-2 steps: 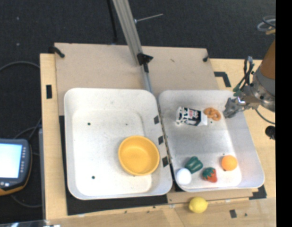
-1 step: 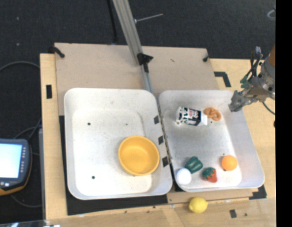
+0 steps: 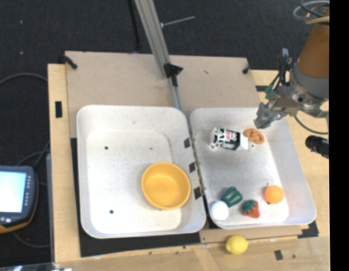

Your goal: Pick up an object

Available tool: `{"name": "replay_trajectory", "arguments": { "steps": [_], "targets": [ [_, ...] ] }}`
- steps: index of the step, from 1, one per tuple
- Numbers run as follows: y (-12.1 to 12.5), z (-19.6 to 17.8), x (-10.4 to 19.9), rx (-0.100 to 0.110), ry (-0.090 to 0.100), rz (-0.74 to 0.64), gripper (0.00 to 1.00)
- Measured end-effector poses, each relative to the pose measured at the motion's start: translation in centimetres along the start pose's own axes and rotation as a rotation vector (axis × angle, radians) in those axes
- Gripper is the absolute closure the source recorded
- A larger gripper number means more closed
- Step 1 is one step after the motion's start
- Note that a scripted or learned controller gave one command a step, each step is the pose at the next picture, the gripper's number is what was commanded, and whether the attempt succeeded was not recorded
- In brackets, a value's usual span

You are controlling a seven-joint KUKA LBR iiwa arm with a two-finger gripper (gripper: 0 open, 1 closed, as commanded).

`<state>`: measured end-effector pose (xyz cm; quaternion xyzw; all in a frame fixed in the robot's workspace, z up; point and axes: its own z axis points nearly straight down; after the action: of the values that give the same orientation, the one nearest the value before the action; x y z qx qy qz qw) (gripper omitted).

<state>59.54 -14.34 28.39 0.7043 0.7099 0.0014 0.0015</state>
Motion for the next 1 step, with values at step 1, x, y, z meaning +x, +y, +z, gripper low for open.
{"name": "replay_trajectory", "arguments": {
  "steps": [1],
  "targets": [
    [1.1,0.73,3.77,0.004,-0.001,0.006,1.0]
  ]
}}
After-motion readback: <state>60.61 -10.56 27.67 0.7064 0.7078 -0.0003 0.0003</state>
